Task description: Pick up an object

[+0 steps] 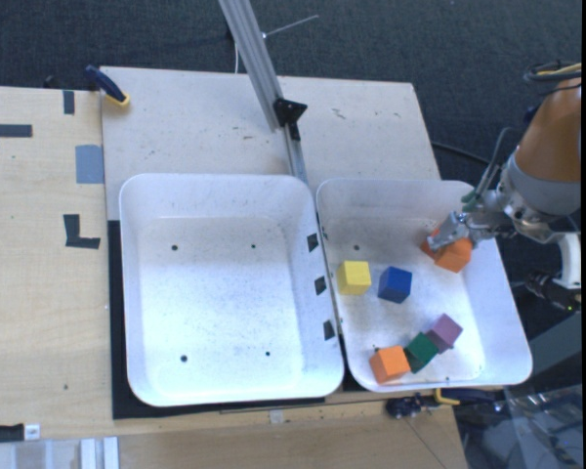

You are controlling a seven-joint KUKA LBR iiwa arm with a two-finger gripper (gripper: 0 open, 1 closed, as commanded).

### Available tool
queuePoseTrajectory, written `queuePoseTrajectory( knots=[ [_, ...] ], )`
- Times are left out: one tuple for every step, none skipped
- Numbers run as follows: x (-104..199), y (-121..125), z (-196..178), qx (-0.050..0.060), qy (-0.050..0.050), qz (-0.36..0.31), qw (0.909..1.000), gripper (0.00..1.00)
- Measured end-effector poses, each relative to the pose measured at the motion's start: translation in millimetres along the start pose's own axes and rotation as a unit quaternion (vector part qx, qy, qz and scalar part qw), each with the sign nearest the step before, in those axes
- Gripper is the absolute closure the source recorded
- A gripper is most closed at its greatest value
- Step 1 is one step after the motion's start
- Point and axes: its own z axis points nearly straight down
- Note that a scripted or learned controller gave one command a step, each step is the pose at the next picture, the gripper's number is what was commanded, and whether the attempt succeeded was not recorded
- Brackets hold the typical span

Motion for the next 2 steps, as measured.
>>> queuePoseTrajectory(
  knots=[
    [-5.3, 4.3, -61.5, -0.001, -0.001, 0.000, 1.0000, 1.00],
    [50.8, 0.7, -67.5, 0.001, 0.001, -0.003, 1.0000, 1.00]
  ],
)
